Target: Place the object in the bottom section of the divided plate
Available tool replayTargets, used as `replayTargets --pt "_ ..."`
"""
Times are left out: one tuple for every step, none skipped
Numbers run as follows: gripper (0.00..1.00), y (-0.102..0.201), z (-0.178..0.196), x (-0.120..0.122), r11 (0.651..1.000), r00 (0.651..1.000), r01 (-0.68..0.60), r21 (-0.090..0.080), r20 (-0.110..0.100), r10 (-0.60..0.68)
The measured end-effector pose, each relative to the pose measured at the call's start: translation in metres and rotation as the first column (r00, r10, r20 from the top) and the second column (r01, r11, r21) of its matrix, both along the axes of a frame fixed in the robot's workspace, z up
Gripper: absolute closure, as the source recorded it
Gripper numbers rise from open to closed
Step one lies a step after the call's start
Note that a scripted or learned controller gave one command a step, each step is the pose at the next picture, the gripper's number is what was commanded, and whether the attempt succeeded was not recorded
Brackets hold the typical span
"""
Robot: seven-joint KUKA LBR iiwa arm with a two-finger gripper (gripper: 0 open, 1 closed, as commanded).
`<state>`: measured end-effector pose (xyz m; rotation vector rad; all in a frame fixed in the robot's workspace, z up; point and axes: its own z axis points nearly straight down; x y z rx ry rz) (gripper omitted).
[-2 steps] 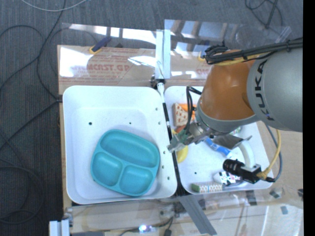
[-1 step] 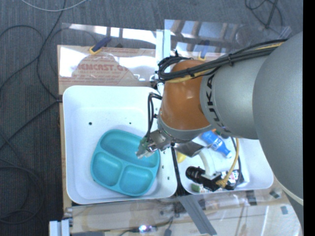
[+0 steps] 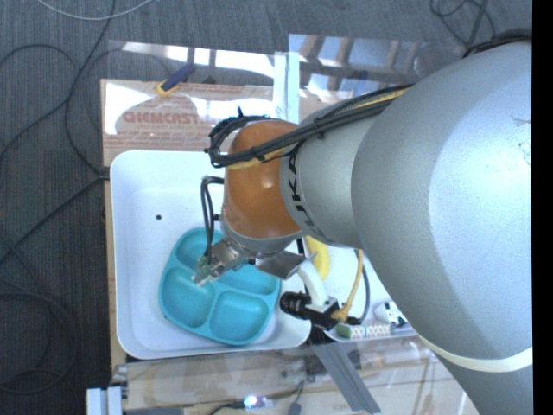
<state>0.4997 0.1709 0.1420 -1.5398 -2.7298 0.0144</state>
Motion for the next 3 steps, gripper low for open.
replayTargets --pt "1.00 -0.058 0.012 0.027 0.999 0.999 0.033 0.000 0.002 -0.033" --pt "1.00 0.019 0.092 0.040 0.996 0.996 0.092 -0.001 0.005 -0.092" --pt "0.00 0.019 0.092 0.040 0.996 0.996 0.093 -0.002 0.004 -0.093"
